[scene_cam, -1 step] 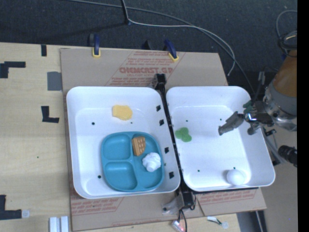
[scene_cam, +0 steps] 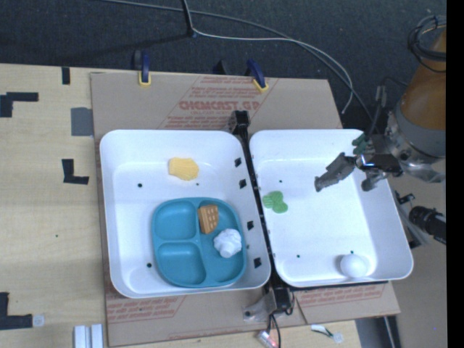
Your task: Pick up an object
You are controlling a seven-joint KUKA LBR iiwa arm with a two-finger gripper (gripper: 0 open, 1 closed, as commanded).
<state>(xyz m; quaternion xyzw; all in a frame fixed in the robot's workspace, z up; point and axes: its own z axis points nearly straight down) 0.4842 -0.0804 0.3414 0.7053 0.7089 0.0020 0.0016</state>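
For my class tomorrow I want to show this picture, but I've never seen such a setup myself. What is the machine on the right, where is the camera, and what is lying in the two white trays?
The picture comes from one camera fixed above the bench, looking down at a slant. The machine at the right is a robot arm; its gripper, with two open fingers, hovers over the right bin and holds nothing. In that bin lie a small green object near the left wall and a white ball near the front edge. The left bin holds a yellow object and a teal divided tray. In the tray's right compartment sit a tan waffle-like piece and a white lumpy object.
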